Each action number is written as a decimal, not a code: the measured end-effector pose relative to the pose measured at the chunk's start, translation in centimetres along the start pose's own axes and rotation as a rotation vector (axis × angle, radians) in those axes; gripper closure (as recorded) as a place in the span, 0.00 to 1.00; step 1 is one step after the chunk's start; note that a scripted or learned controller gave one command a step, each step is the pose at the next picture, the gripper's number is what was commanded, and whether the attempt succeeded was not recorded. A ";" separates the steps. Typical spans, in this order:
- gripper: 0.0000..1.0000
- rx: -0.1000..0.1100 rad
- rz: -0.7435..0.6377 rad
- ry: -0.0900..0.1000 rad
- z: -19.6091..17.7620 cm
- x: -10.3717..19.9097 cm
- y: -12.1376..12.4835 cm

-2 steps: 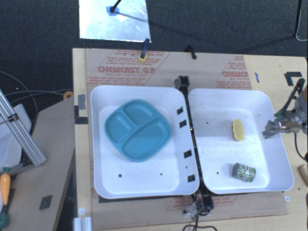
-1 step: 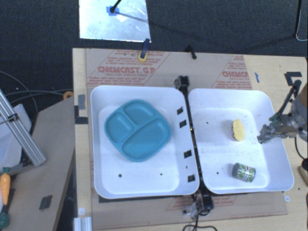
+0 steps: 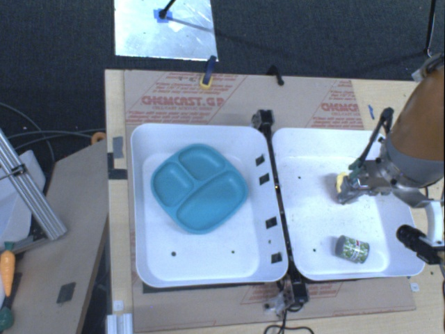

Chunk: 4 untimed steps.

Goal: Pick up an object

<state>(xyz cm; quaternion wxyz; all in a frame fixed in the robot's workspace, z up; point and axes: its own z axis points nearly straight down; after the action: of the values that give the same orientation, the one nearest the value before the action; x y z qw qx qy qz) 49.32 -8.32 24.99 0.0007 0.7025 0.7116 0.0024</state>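
**The tool is down in the right bin, beside a small yellow thing**

The counter [image 3: 181, 92] is a brown board, and two white bins sit side by side on it. Dark floor is all around it.

The tool [image 3: 348, 191] is low in the right bin [image 3: 306, 256], on the end of the grey arm [image 3: 417, 138] that comes in from the right side. I cannot tell if the tool is spread or pressed together; it is too dark and small to see. A little yellow thing [image 3: 341, 181] lies right at its tip, on the side toward the middle of the counter. I cannot tell if the tool is touching it or just next to it.

A small green can [image 3: 352, 249] lies on its side near the front of the same bin. Its long way runs across the bin, slightly tilted. It is apart from the tool, toward the front edge.

The left bin [image 3: 160, 263] holds a blue plate [image 3: 199, 197] with three parts. It is far from the tool.

I think the yellow thing is the nearest thing to pick up, with the can next.
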 end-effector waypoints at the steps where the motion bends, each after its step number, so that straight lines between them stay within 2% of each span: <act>1: 1.00 0.003 0.003 0.001 1.7 7.6 -0.5; 2: 1.00 0.002 0.002 0.002 1.4 17.4 2.4; 3: 1.00 -0.014 0.001 0.006 -13.7 21.9 -0.3; 4: 0.00 0.001 0.008 -0.002 -12.9 21.5 -0.3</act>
<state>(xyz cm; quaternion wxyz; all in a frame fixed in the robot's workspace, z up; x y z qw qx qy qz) 48.69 13.18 37.91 0.0008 0.7053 0.7089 0.0013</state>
